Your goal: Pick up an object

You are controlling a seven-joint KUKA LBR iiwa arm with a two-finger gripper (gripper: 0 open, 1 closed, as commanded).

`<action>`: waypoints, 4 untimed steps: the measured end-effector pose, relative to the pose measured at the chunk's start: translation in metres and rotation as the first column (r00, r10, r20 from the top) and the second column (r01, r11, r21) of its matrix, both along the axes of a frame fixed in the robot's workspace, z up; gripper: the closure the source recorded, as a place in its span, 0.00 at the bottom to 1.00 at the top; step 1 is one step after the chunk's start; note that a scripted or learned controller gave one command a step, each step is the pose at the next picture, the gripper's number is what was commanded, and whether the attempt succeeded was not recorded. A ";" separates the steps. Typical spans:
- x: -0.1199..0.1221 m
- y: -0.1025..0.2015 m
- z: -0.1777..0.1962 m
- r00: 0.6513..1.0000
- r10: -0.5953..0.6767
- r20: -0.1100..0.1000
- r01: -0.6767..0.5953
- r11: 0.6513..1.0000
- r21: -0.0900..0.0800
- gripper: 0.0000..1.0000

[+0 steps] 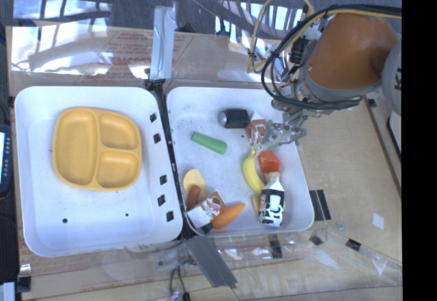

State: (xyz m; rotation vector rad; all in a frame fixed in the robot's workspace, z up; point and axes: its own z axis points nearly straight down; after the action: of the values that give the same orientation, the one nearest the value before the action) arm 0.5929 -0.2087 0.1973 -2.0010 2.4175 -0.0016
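The grey-and-orange arm [345, 54] reaches in over the right bin [179, 177], its gripper [283, 132] low by the bin's right edge; whether the fingers are spread or closed cannot be told. The step looks like the approach to a grasp, with nothing visibly held. A small brown packet [257, 131] lies just beside the gripper, a banana [251, 173] and red item [269, 161] nearer the front. Next comes a settle and close.
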 end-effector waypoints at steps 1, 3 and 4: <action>0.064 -0.001 -0.003 0.979 0.203 0.000 -0.203 0.979 0.000 1.00; 0.071 0.012 -0.080 0.992 0.121 0.021 -0.121 0.993 -0.011 0.00; 0.039 0.000 -0.087 0.999 0.005 0.033 -0.004 1.000 -0.010 0.00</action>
State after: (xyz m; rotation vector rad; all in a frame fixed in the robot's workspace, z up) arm 0.6319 -0.2091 0.1107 -1.9939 2.3978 -0.0468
